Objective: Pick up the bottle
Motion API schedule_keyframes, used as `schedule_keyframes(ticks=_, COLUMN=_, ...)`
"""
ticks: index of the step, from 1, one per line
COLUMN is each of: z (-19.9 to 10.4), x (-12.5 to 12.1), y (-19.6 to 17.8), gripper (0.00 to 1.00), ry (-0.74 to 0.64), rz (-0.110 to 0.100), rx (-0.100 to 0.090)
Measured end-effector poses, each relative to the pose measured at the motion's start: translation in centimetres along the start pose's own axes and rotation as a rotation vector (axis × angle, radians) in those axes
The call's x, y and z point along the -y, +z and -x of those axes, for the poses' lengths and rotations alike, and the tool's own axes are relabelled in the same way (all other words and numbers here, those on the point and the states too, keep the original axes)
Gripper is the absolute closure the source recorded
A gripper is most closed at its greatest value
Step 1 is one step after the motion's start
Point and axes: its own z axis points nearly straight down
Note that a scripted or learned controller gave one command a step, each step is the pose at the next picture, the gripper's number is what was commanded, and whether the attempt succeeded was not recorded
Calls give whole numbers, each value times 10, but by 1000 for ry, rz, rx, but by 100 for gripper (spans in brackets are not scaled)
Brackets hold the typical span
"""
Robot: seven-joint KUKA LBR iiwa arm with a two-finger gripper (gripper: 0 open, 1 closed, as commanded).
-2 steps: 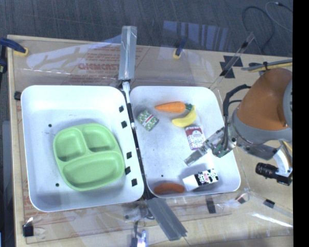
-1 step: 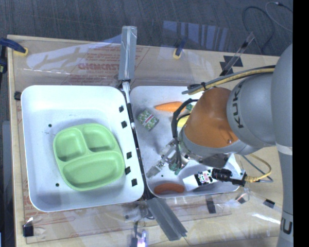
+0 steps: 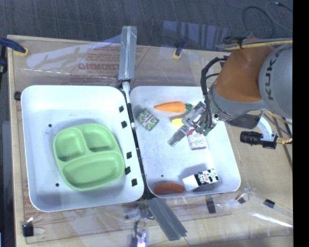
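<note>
A small white bottle with a pink label (image 3: pixel 198 141) lies in the right bin (image 3: pixel 224 153), near its right wall. My gripper (image 3: pixel 178 135) hangs over the middle of that bin, slanting down to the left from the wrist. Its tip is just left of the bottle and a little apart from it. The wrist hides the bottle's upper end. Nothing shows held in the gripper.
The right bin also holds an orange carrot (image 3: pixel 170 107), a yellow piece (image 3: pixel 176 121), a green-and-white packet (image 3: pixel 147 119), a white box with black spots (image 3: pixel 202 179) and a brown sausage (image 3: pixel 169 188). A green divided plate (image 3: pixel 88 156) lies in the left bin (image 3: pixel 36 112).
</note>
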Motion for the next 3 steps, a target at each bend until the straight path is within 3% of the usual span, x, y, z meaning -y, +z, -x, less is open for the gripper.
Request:
schedule_keyframes(ticks=1, z=-88, x=-75, y=16, gripper=0, ry=414, rz=-3, rx=-5)
schedule_keyframes(ticks=2, z=-166, x=-126, y=17, gripper=0, ry=653, rz=-7, rx=-6)
schedule_keyframes(ticks=3, z=-190, x=-99, y=17, gripper=0, ry=837, rz=-8, rx=-5)
